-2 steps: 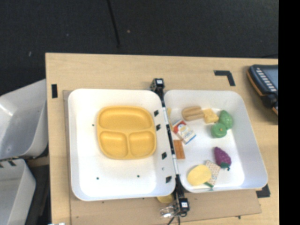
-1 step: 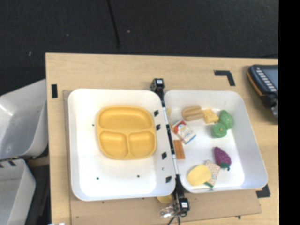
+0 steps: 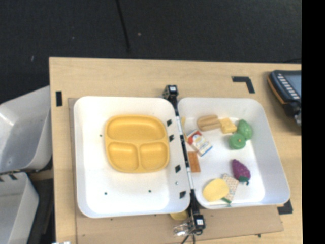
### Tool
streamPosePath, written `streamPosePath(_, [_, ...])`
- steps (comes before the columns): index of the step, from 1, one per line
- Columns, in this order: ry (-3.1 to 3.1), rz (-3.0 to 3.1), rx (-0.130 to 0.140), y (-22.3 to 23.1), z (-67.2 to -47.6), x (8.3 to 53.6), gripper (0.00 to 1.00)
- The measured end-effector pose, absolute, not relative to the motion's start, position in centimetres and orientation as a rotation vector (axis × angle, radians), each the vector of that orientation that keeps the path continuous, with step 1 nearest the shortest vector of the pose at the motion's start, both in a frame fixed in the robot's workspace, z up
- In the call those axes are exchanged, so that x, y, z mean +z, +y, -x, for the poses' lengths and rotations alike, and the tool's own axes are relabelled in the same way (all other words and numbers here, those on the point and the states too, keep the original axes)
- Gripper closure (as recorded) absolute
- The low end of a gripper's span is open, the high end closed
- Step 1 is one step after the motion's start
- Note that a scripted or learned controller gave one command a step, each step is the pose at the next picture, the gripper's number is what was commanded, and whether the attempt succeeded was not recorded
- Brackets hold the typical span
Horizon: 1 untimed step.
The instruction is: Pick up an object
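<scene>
Mostly bare left bin (image 3: 91,187) floor.

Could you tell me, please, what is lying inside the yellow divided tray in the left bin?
The yellow divided tray shows three bare compartments, with no item in any of them. It rests on the left bin; the patch of bin floor under it is covered.

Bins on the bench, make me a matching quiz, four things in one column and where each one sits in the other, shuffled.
Things:
1. yellow tray
2. eggplant
3. bread roll
4. lemon

Places:
A. right bin, near its front edge
B. left bin, middle
C. right bin, near its back edge
D. right bin, between the green pieces and the lemon

Pairs: 1-B, 2-D, 3-C, 4-A
</scene>
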<state>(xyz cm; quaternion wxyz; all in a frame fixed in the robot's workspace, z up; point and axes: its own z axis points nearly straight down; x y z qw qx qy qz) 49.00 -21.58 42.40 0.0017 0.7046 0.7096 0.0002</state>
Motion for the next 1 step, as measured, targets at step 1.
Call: streamPosePath(1, [2.23, -2.21, -0.001, -21.31, -49.0, 42.33, 1.0])
